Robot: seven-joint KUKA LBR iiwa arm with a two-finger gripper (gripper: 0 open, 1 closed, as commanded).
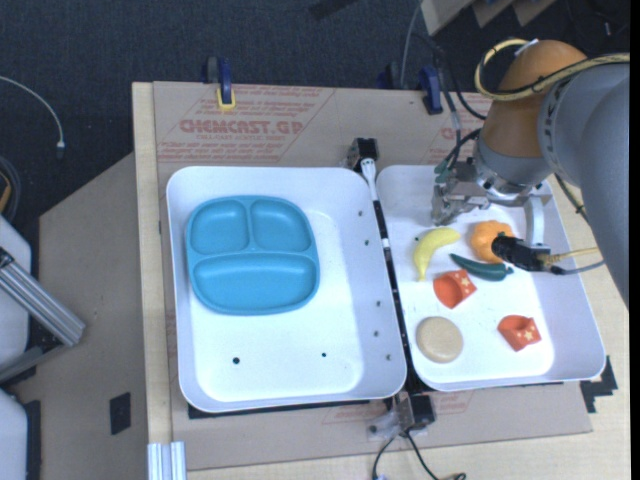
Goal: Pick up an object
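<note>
- Camera view has the gripper (452, 200) low over the far end of the right bin (500, 376), as the view lays them out; whether it is open or closed cannot be told, and nothing is seen held in it
- The banana (432, 249) is the nearest thing, just beside the gripper toward the bin's near edge, its long axis slanting from upper right to lower left
- Judged from this, a short reach toward the near edge would bring the gripper over it
- Also in the right bin: an orange fruit (487, 238), a green pepper (478, 266), a red piece (454, 288), a second red piece (519, 332) and a tan round piece (439, 338)
- The left bin (290, 368) holds a blue divided plate (252, 255), well apart from the gripper
</note>
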